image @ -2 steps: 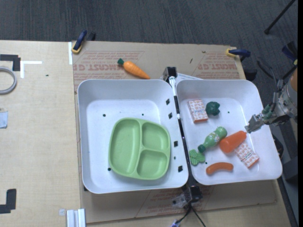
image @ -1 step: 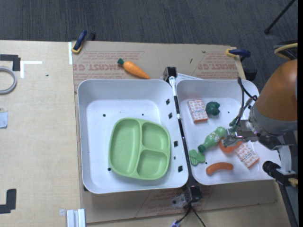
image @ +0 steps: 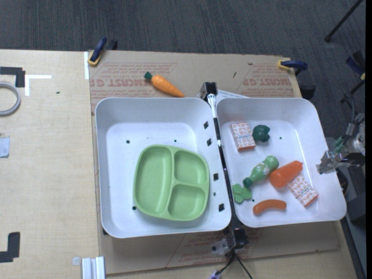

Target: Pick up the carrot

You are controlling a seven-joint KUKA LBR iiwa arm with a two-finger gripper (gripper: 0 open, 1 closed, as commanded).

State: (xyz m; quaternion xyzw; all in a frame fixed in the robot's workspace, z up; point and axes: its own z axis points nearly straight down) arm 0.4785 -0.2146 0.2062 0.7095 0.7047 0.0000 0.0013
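The carrot (image: pixel 164 85), orange with a small green top, lies on the brown cardboard behind the left bin (image: pixel 110 156), outside both bins and angled down to the right. My gripper (image: pixel 336 158) shows as a small grey metal shape at the far right, just past the right bin's (image: pixel 314 118) outer rim. It is far from the carrot, with nothing seen in it.
A green divided plate (image: pixel 172 182) lies in the left bin. The right bin holds two small red-and-white boxes (image: pixel 242 136), a dark green broccoli (image: pixel 261 133), a green bottle (image: pixel 261 170), an orange-red cylinder (image: pixel 286 174) and an orange sausage (image: pixel 269 206). Blue clamps (image: pixel 97 50) pin the cardboard.
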